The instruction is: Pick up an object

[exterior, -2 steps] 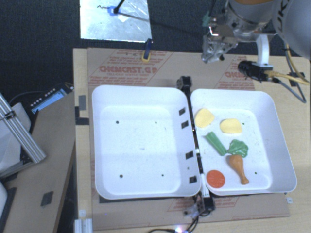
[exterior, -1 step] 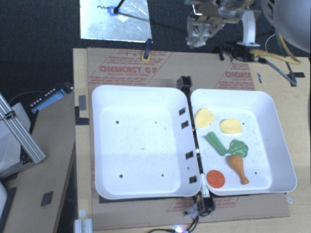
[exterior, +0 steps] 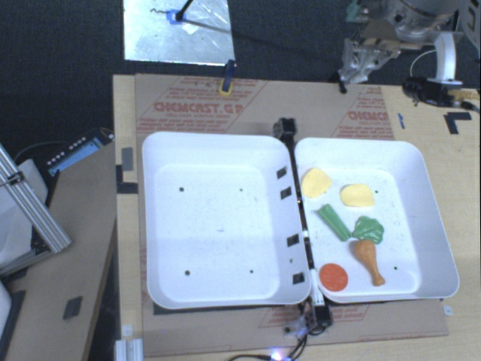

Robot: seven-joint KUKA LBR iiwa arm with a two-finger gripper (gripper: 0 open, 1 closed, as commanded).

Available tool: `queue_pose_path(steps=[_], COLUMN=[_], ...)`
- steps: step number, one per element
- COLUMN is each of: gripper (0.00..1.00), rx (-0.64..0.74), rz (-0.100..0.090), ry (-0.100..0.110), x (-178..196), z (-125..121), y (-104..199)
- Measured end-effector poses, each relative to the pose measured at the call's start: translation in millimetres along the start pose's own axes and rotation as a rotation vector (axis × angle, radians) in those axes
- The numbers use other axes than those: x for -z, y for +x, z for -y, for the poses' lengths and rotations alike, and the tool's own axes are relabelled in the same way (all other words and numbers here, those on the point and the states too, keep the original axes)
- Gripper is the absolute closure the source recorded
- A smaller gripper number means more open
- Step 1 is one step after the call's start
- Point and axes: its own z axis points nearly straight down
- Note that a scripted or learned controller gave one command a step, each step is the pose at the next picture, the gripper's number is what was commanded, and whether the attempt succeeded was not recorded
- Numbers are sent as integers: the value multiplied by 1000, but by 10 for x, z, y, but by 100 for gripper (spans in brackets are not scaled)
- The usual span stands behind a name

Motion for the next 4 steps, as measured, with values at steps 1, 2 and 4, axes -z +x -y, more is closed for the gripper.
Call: queue_pose_path(steps=[1, 2, 4], gripper=[100, 100, 100], rx=[15, 13, 14], rz=[-5, -4, -1], ry=[-6, -5, 14], x=[505, 914, -132], z=[1, 6, 24], y=[708, 1205, 2078])
